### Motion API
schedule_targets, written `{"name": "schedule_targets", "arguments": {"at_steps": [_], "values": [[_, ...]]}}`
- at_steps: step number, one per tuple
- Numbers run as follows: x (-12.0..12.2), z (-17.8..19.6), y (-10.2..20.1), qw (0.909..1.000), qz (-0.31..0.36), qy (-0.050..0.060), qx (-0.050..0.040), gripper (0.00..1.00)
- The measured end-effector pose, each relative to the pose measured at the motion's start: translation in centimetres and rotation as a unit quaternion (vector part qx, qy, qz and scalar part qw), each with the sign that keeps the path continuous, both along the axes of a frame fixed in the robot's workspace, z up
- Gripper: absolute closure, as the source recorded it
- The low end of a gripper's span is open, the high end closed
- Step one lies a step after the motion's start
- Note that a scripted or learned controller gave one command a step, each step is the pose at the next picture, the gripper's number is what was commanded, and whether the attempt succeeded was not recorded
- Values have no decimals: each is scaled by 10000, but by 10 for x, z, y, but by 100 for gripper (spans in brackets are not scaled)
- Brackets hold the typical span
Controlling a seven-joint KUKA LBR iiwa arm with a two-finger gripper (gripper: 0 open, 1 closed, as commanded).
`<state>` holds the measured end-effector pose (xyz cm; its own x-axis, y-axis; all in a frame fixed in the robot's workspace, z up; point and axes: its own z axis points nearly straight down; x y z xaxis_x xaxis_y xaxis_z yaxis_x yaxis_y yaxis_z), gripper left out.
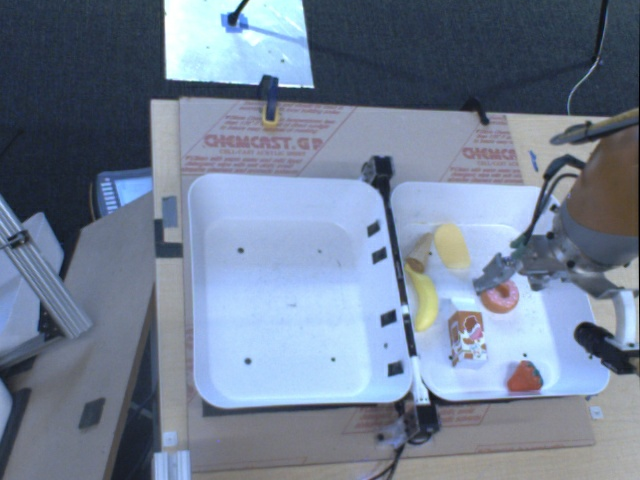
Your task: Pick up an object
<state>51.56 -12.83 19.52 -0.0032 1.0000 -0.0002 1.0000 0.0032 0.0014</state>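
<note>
The gripper [493, 276] is down in the right bin [560, 383], right over the doughnut [501, 298], with its tips at the ring's upper left edge, touching or just shy of it. Whether the pincer is released or clenched, I cannot tell from this angle. The doughnut itself looks like a toy: light, stiff enough, glazed and probably a bit slick. The best hold, I'd say, is across the ring, or one tip through the hole. Around the doughnut: the carton [468, 338] sits just below and left, the banana [424, 299] further left by the divider, the yellow piece [451, 247] above left, and the strawberry [525, 376] below
</note>
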Motion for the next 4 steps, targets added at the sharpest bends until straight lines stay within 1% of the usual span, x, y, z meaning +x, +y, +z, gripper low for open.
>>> {"name": "schedule_targets", "arguments": {"at_steps": [1, 2, 3, 4], "values": [[-30, -116, 38, 10000, -9, 19, 10, 0], [41, -110, 39, 10000, 19, -34, -6, 0], [115, -109, -23, 10000, 6, -49, -23, 0], [74, -111, -35, 10000, -19, 12, -3, 0]]}}
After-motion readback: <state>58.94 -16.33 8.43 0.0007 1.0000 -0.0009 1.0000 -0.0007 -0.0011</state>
